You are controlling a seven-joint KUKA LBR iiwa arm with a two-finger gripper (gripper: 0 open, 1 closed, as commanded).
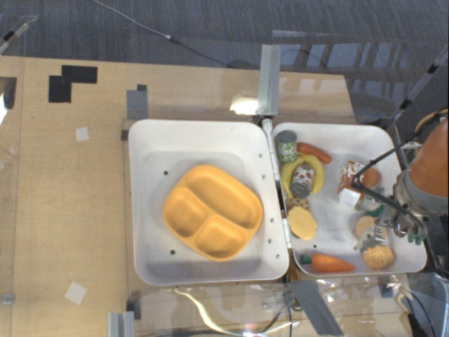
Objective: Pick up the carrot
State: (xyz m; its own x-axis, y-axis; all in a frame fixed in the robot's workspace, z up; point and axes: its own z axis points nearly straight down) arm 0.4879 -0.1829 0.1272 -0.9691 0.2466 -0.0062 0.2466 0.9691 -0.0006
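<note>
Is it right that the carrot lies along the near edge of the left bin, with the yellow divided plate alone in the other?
Not quite. The camera view shows the carrot along the near edge of the right bin; the yellow divided plate sits alone in the left bin.

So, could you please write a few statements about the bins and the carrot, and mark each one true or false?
1. A carrot lies near the front edge of the right bin. True.
2. The yellow divided plate sits in the right bin. False: it is in the left bin.
3. The pincer holds the carrot. False: the carrot lies apart from it on the bin floor.
4. A small can stands at the right bin's back left corner. True.
</note>
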